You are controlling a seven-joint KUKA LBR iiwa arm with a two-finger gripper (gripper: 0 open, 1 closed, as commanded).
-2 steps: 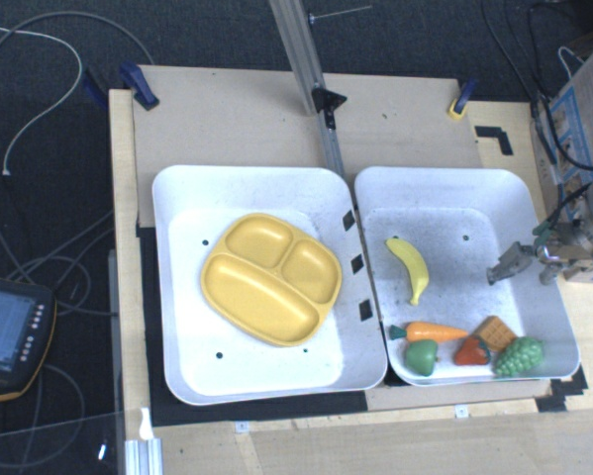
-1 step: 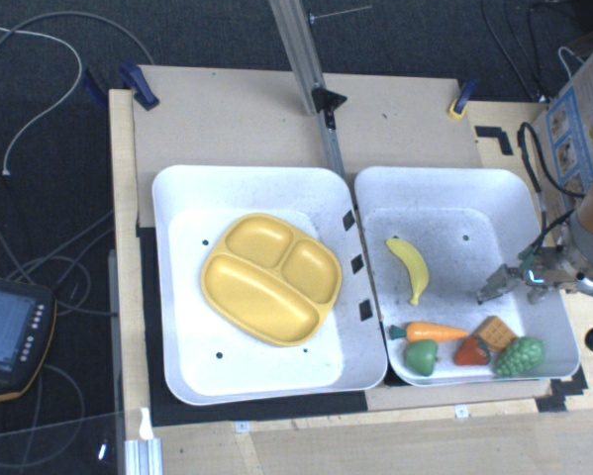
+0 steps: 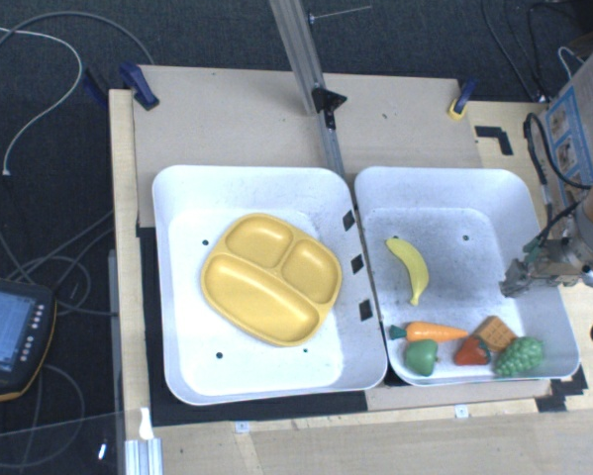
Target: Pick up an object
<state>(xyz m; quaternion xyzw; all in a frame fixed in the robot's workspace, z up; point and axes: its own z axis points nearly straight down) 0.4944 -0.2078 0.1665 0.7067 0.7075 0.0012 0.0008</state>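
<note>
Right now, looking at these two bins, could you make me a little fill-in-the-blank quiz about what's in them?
1. The divided plate in the left bin is coloured ____.
2. The yellow fruit in the right bin is a ____.
3. The carrot lies just above a green ____.
4. The broccoli sits in that bin's front-____ corner.

Missing words: yellow; banana; pepper; right

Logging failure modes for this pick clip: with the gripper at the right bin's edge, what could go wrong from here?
1. The gripper sits by the right bin's wall; a descent here could strike it.
2. The carrot, green pepper, red piece, cracker and broccoli crowd one corner, so a grasp may nudge neighbours or miss.
3. The banana is curved and might slip.
</note>
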